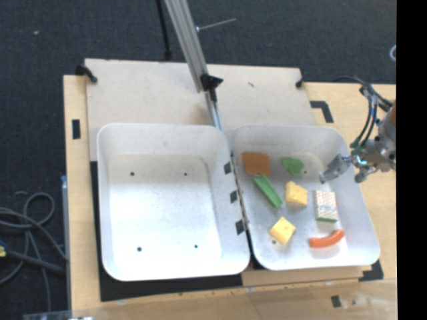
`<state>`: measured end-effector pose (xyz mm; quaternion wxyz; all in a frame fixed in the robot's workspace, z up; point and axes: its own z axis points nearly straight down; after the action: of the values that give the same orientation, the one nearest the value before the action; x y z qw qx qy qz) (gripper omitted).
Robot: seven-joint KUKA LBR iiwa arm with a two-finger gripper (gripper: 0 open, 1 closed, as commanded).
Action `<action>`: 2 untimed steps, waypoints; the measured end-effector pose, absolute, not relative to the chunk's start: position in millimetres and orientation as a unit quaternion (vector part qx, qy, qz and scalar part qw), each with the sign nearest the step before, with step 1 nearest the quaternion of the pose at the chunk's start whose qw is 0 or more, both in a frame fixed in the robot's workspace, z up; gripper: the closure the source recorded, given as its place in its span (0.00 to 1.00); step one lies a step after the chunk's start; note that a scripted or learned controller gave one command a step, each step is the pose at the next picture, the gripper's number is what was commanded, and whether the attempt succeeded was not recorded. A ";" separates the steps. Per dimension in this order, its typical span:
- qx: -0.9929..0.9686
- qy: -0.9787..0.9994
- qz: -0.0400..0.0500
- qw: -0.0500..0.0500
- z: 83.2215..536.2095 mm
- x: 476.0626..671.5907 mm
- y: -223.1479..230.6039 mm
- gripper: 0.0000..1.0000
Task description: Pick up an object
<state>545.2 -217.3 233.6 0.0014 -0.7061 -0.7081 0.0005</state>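
1. Gripper point(343, 173): raised over the right bin's point(371, 244) far edge, fingers spread, nothing between them; apparently poised to descend.
2. Nearest candidates: green piece point(292, 166), patterned white box point(325, 205), yellow block point(296, 195).
3. Farther: orange-brown block point(256, 163), green stick point(268, 191), second yellow block point(282, 231), red-orange curved piece point(326, 239).
4. Left bin point(107, 179): alongside, likely the drop side.

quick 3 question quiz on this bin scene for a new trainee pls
1. True or false: all the loose items lie in the right bin.
2. Which item lies nearest the pincer? A) orange block B) patterned white block C) red curved piece
3. How many yellow blocks are there?

Key
1. True
2. B
3. Two; the second sits nearer the front.
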 end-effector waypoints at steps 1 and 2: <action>-0.706 -0.709 -0.001 -0.001 236.2 546.2 -217.2 0.00; -0.708 -0.707 0.002 0.000 192.5 540.2 -216.1 0.00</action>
<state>540.2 -216.1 192.5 0.0000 -0.7076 -0.7066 0.0015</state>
